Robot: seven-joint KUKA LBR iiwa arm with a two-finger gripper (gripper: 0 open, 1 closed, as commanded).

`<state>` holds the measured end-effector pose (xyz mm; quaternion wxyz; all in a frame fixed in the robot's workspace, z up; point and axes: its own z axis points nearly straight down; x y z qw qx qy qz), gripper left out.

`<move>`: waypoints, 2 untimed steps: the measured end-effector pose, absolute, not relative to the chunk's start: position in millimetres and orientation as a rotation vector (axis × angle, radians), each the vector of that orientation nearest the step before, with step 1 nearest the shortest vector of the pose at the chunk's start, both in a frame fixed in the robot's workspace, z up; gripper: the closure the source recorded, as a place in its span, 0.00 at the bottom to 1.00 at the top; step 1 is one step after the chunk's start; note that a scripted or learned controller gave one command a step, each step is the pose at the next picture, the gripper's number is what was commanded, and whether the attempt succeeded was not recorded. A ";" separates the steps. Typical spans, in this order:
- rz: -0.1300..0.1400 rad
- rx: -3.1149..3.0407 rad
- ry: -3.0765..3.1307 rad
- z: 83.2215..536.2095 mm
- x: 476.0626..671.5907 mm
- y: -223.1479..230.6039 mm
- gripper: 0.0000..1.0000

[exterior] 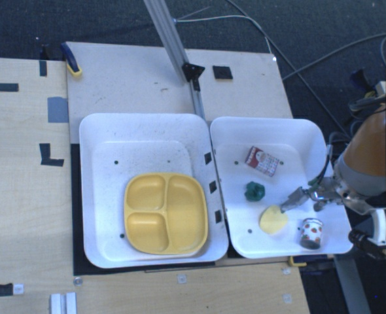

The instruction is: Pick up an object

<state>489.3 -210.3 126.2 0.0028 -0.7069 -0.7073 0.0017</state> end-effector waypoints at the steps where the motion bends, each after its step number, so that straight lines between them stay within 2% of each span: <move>1: 0.003 -2.217 -2.221 138.5 490.4 -209.8 1.00; 2: -0.003 -2.222 -2.227 197.7 498.3 -204.7 1.00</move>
